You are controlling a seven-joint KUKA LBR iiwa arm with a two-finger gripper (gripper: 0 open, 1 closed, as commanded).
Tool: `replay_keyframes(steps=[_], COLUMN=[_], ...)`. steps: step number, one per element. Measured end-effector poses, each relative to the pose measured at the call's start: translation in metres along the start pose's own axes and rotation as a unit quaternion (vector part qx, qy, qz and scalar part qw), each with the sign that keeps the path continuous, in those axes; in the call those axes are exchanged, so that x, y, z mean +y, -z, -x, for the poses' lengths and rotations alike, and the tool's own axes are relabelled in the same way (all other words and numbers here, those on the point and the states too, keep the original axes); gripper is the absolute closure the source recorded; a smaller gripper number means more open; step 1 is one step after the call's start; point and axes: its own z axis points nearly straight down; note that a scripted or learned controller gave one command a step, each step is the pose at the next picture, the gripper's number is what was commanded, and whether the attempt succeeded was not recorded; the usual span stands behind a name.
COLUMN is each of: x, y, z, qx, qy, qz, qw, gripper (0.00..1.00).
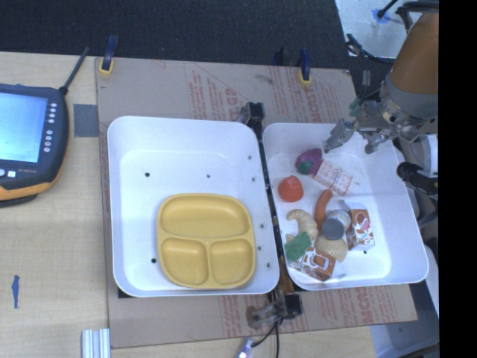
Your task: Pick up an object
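Tool (pixel 356 138) hung spread above our right bin (pixel 399 200), holding nothing; there the sausage (pixel 323 205) stood near-upright lengthwise. Our left bin (pixel 134 170) held a yellow tray (pixel 206 239).

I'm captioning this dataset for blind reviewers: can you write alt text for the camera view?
A grey two-finger gripper hovers over the right white bin's far edge, above a pile of small toy foods. The left white bin holds a yellow divided plastic tray.
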Motion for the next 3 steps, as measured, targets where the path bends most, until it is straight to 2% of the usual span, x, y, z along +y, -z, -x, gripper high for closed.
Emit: replay_keyframes(steps=[1, 2, 3], x=[-0.074, -0.073, -0.02], y=[-0.104, -0.093, -0.01], z=[-0.014, -0.012, -0.064], qx=[0.0, -0.001, 0.001], qy=[0.0, 0.003, 0.0], qz=[-0.001, -0.001, 0.002], qw=[1.0, 1.0, 1.0], gripper=[0.0, 1.0, 1.0])
